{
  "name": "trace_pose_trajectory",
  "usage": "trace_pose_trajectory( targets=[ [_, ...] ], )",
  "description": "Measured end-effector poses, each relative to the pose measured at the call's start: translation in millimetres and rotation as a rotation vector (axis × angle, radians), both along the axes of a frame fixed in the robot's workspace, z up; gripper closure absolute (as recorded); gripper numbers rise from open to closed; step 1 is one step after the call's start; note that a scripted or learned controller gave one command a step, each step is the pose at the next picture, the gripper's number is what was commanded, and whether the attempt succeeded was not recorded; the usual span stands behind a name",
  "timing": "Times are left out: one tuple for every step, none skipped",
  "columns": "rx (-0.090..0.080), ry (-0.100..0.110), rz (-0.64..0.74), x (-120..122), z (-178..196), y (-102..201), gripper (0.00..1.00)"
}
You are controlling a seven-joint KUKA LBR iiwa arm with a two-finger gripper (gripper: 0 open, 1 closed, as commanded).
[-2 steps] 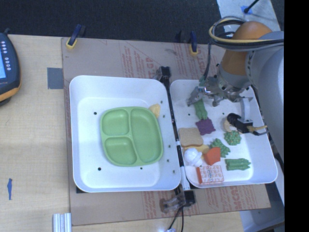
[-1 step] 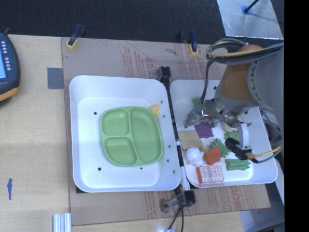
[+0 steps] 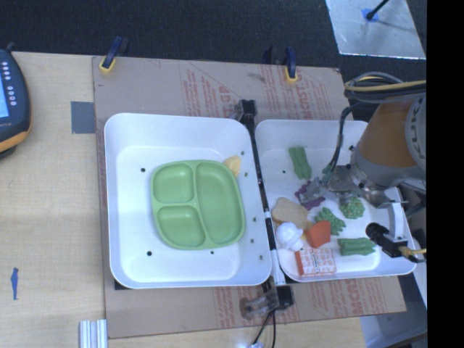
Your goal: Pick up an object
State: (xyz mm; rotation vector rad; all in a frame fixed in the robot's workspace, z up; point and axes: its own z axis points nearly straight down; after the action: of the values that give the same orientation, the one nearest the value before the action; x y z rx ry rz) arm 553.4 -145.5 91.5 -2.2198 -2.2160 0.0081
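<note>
Several small toy foods crowd the right bin (image 3: pixel 279 140) beneath me. My fingers (image 3: pixel 341 188) hover beside the green broccoli (image 3: pixel 352 208); whether they are parted I cannot tell. It looks light, stiff and knobbly, so I'd pinch its sides.

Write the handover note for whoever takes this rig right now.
Gripper: low in the right bin, among the toys; whether it is open or shut cannot be seen.
Right bin holds: green stick, purple piece, broccoli, leafy green, tan slice, white piece, orange piece, green block, carton.
Left bin: green plate, yellow piece at its corner.
Done: nothing seen lifted.
Left: grasp and raise one object.
</note>
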Motion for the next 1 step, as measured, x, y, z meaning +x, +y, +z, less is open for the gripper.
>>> trace_pose_trajectory(
  targets=[
    [0.000,-0.006,0.011,19.9,0.5,54.2,0.00]
  ],
)
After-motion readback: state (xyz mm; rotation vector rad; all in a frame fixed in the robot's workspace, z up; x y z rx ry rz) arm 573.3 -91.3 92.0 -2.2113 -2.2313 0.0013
